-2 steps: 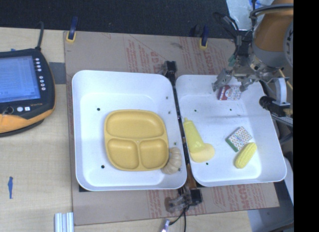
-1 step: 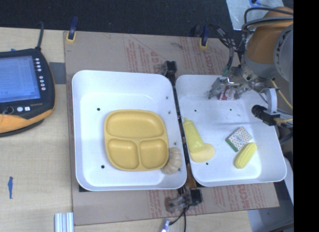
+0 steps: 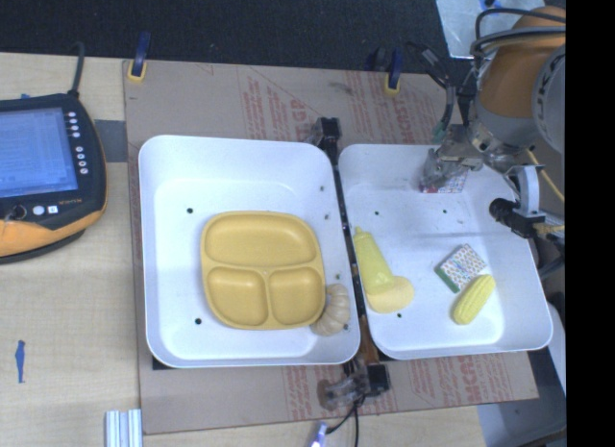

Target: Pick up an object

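The left bin (image 3: 163, 243) holds a yellow divided tray (image 3: 261, 269) with a beige shell-like piece (image 3: 333, 310) touching its lower right corner. In the right bin (image 3: 524, 335), a pale yellow bottle-shaped toy (image 3: 378, 273) lies along the left wall; a small patterned block (image 3: 460, 266) and a toy corn cob (image 3: 473, 299) touch near the right wall. The claw (image 3: 444, 174) is low at the bin's far edge, well apart from all three; its state cannot be told. Judged step: approach. The next move calls for repositioning over one object.
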`<state>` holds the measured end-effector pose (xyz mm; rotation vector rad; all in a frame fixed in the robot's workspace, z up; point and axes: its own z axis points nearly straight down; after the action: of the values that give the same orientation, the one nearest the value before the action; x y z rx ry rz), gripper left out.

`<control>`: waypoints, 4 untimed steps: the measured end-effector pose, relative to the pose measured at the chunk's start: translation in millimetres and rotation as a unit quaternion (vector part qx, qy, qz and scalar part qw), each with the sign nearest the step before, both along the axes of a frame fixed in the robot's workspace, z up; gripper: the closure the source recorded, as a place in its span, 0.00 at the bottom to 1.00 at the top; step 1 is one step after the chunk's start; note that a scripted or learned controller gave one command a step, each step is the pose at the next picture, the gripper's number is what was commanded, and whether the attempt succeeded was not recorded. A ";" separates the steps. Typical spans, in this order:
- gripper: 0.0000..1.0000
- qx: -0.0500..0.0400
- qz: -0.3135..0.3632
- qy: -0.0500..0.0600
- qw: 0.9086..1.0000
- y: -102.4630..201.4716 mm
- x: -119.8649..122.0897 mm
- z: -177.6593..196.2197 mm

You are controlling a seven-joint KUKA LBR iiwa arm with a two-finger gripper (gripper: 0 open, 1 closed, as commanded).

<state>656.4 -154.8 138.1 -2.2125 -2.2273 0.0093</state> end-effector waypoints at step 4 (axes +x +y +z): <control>0.00 0.001 0.000 0.001 1.000 0.4 -1.4 -48.3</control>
<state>655.0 -154.4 89.8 -2.2102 -2.2252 0.0103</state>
